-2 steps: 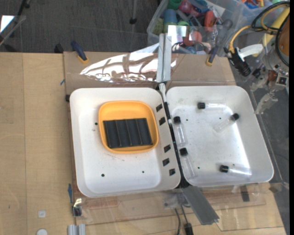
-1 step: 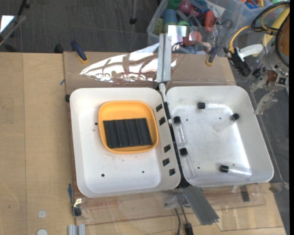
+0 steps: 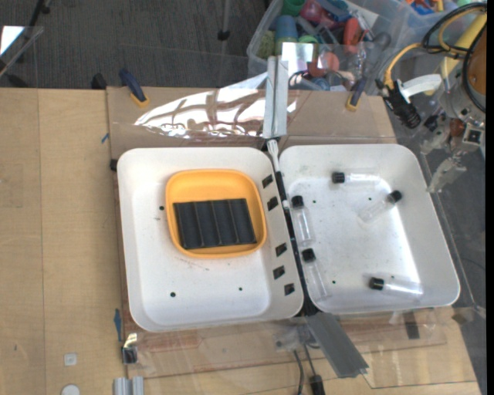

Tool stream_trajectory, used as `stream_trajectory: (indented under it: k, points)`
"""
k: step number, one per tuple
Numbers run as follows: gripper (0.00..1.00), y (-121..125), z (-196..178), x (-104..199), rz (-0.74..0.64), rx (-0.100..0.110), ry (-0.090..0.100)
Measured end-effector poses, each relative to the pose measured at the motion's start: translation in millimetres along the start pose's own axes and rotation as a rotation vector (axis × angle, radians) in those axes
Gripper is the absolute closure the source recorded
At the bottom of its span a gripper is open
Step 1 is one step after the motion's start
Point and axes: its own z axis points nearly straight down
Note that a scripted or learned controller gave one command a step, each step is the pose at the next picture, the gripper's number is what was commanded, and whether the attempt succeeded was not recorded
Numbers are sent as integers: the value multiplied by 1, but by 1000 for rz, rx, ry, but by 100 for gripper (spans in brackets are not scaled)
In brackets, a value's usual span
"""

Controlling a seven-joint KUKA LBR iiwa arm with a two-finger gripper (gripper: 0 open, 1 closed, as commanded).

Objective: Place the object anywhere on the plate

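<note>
A black ribbed rectangular block (image 3: 213,222) is lying on the orange rounded-square plastic plate (image 3: 179,191) in the left white bin (image 3: 143,254), well apart from the jaws. They are hanging just past the right white bin (image 3: 432,254); whether they are clenched cannot be told.

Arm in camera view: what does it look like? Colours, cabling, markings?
The arm, at the top right and cut off by the frame edge, looks grey and rounded. A yellow cable and black cables loop beside it. A white piece and a black connector sit lower on it. Any markings are too small to read.
</note>
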Motion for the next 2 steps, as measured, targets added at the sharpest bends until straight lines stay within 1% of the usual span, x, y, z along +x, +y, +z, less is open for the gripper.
stream_trajectory:
  k: [2]
  points:
    - [0,0,0,0,-10,-2,1]
